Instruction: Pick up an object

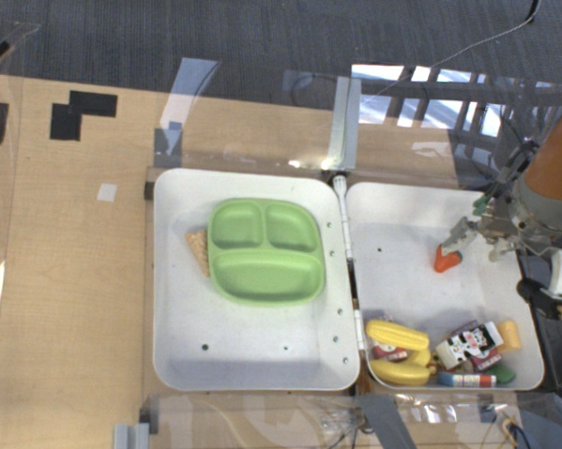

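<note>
Orange object just below-left of fingers, on right bin floor, not between them. Fingers spread, nothing held. Yellow toy, black-white carton, markers well below fingers at bin's near edge. Green divided plate far left of fingers in left bin.

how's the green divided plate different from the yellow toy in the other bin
The green plate lies in the middle of the left bin; the yellow toy is crowded into the right bin's near corner beside other small items. The plate is by far the larger. The plate is flat with three compartments; the toy is rounded and lumpy, with a red patch. Both rest on white bin floors, apart from the gripper.
</note>
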You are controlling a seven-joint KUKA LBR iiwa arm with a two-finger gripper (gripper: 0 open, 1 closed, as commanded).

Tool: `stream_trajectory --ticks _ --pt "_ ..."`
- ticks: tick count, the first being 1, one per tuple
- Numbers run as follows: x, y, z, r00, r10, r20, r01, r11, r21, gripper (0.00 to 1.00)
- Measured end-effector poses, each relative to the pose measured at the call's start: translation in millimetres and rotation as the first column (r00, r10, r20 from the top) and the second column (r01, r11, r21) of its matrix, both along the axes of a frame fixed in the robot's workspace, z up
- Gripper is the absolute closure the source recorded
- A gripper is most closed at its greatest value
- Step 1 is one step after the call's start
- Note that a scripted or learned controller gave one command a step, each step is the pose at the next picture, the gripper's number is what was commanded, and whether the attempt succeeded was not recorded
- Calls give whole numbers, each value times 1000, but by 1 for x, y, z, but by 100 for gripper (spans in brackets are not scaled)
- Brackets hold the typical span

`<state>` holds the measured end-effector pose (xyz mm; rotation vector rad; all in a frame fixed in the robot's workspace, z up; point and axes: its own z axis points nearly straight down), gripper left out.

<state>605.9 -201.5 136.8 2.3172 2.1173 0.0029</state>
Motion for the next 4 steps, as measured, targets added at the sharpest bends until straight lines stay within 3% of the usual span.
stream_trajectory --ticks 1,2,3,4 --pt "-5 2 -47 991 134 9 -134 991 -3 0" --pt "-2 3 -34 991 135 17 -135 991 -3 100" --pt "17 -2 -48 988 157 6 -157 988 -2 100" --pt "55 57 -50 998 50 -39 -50 999 2 100"
